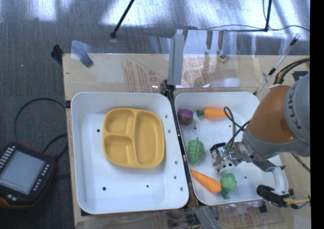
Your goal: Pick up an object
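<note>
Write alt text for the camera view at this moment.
The claw hangs low in the right bin, among a green leafy vegetable, a green pepper, two carrots and a purple vegetable. The left bin holds a yellow divided plate.

tray (134, 138) in left bin (86, 121); vegetables (195, 150) in right bin (248, 102).

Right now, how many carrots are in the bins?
2. One carrot lies at the far side of the right bin, beside the purple vegetable. The other carrot lies near the front, touching the green pepper. The arm might hide more.
</note>
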You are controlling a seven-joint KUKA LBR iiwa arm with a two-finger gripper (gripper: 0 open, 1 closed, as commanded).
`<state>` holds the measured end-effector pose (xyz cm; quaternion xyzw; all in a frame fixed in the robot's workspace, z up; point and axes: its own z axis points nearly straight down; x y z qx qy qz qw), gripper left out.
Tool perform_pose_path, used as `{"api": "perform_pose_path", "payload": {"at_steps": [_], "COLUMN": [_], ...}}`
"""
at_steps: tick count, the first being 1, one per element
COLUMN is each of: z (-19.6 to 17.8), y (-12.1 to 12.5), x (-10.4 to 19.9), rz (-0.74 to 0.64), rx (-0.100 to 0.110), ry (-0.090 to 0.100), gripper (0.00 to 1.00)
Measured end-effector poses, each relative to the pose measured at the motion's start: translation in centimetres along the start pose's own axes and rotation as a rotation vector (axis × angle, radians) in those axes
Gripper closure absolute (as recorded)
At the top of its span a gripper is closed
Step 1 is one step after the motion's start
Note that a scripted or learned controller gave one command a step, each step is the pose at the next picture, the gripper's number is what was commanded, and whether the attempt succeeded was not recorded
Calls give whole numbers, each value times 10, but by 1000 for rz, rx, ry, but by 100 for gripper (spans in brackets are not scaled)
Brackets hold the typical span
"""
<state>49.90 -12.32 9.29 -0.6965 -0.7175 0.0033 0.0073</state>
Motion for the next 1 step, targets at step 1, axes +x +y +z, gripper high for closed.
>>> {"api": "perform_pose_path", "payload": {"at_steps": [1], "z": [-97], "y": [86], "x": [84], "rz": [-14], "rx": [-18], "ry": [-3], "gripper": [100]}}
